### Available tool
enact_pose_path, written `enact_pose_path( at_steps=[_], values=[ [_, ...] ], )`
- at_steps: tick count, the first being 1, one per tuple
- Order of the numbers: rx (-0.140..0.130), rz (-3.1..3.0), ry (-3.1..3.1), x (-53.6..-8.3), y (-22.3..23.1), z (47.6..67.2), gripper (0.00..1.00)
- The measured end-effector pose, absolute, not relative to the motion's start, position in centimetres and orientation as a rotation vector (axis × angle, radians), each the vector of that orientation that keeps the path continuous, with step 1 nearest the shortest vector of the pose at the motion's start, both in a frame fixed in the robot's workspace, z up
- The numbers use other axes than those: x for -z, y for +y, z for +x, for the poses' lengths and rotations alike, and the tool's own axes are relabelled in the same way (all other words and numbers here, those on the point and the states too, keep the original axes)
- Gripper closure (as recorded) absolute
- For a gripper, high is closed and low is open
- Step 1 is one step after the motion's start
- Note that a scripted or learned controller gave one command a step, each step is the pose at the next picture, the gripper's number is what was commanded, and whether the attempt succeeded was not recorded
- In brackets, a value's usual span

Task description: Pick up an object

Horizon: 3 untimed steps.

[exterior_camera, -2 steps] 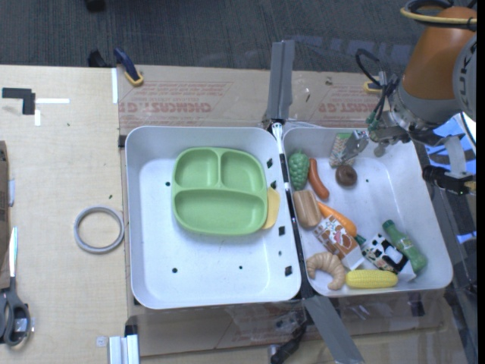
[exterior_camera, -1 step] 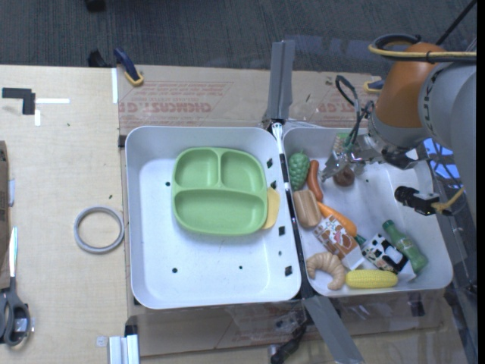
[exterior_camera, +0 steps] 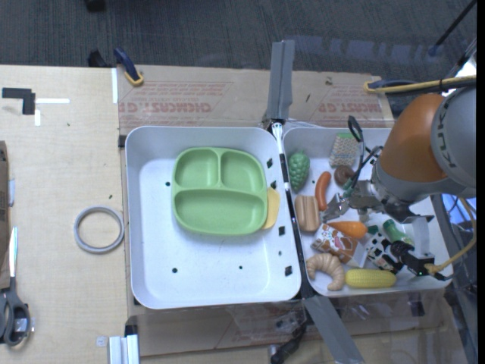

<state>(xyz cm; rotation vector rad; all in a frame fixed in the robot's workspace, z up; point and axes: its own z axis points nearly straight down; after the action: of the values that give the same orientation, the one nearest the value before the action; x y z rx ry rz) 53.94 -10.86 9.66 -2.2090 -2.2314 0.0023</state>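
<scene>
- End effector (exterior_camera: 342, 203) low over right bin (exterior_camera: 436, 237), among toy food; finger state cannot tell.
- Orange carrot (exterior_camera: 350, 228) just below end effector, red sausage (exterior_camera: 323, 189) just left.
- Bread roll (exterior_camera: 307, 212), croissant (exterior_camera: 326, 268), corn (exterior_camera: 370, 278) nearby.
- Green divided plate (exterior_camera: 220, 190) in left bin (exterior_camera: 144, 264).
- Tape ring (exterior_camera: 99, 228) on surface, well apart.

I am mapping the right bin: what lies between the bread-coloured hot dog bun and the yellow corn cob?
In the camera view, a tan croissant lies between the hot dog bun and the yellow corn cob.
</scene>
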Motion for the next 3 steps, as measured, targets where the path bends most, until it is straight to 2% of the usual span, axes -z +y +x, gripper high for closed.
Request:
enact_pose_path(
  at_steps=[1, 2, 3],
  values=[
    [0.007, -2.167, -2.28, -9.4, -12.0, 49.9, 0.0],
    [0.005, -2.075, -2.366, -9.3, -14.3, 48.0, 0.0],
    [0.007, -2.08, -2.365, -10.2, -14.4, 48.1, 1.0]
  ],
)
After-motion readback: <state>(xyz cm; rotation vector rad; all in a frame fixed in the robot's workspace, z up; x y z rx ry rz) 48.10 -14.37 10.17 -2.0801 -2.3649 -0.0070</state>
